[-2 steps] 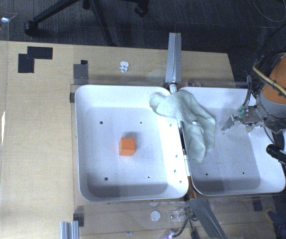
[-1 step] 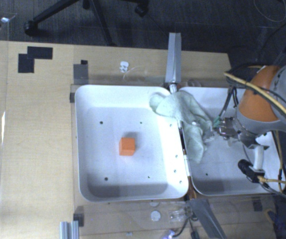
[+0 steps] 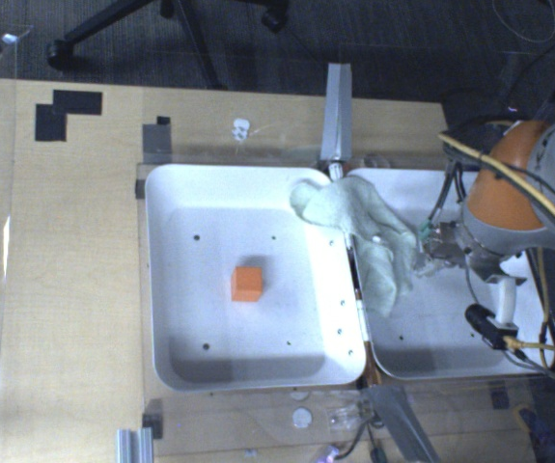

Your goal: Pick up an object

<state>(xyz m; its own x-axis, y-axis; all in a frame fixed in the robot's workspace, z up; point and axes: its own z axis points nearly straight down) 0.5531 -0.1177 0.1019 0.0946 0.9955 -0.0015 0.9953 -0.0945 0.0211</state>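
Gathering a thick fold of the pale cloth [image 3: 366, 234] looks like the way to make this grab stick, since thin fabric slips. The claw [image 3: 430, 249] sits at the cloth's right edge in the right bin [image 3: 431, 355], seemingly touching it; how wide it stands I cannot tell. Well left of it, an orange cube [image 3: 247, 284] waits in the other bin [image 3: 176, 287].

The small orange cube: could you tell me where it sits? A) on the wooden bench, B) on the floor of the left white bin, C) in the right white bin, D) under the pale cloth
B: the small orange cube rests alone on the floor of the left white bin, apart from the pale cloth draped over the divider.
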